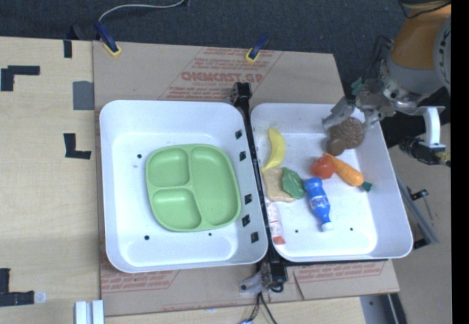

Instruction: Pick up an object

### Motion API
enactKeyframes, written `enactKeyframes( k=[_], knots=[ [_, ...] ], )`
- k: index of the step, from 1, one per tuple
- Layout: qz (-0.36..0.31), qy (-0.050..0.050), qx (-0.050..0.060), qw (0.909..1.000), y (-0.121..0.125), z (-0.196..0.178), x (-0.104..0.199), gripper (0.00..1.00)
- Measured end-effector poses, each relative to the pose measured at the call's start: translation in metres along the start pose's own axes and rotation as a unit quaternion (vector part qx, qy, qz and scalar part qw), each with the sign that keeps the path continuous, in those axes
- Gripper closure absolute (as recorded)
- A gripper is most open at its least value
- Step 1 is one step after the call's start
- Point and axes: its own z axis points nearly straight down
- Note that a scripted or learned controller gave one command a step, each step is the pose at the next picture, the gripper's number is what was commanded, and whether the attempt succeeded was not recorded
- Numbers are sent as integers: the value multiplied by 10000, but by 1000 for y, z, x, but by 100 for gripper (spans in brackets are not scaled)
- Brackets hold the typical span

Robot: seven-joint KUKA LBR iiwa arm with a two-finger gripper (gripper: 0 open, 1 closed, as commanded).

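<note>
We see the grey arm's hand [353, 111] just above a brown, rounded lump [346, 135] at the right white bin's [381, 234] far edge; whether it is spread or closed, we cannot tell. We judge this the approach; next, closing squarely and lifting.

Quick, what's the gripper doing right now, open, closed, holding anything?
Gripper: over the right bin's far right corner, right above a brown lumpy object; open or shut, and whether it holds that object, cannot be told.
</note>
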Motion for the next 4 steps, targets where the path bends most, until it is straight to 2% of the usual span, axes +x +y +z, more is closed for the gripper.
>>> enactKeyframes(
  k=[1,2,3,4],
  knots=[
    [-1,-3,-19,10000,-25,127,-15,0],
    [-1,-16,-34,10000,-41,126,11,0],
    [-1,-23,-40,10000,-40,117,11,100],
    [-10,5,-10,10000,-40,29,88,100]
  ],
)
